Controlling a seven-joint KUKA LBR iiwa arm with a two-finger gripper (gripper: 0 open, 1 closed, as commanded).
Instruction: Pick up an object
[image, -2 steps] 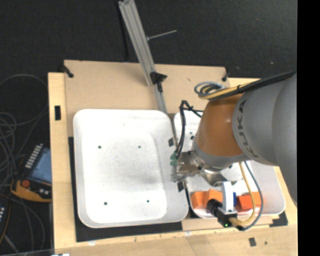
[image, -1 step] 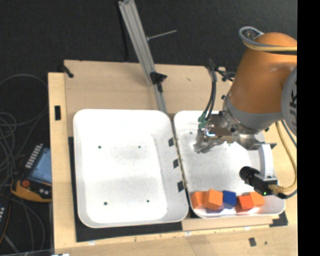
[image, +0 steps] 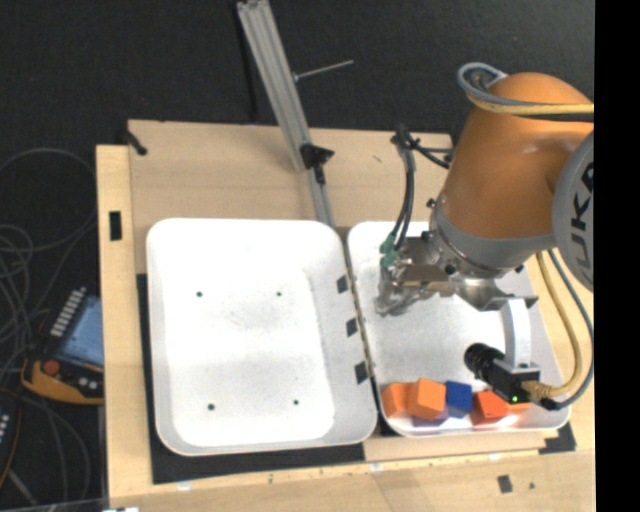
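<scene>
Overhead, end effector (image: 392, 298) above right bin (image: 440, 320), finger state unclear; "UK" legible on arm (image: 585, 215).

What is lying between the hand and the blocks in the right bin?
In the camera view, bare white bin floor separates the hand from the blocks.

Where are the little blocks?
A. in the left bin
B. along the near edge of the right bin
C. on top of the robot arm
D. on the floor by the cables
B: the orange and blue blocks sit in a row along the near edge of the right bin.
</scene>
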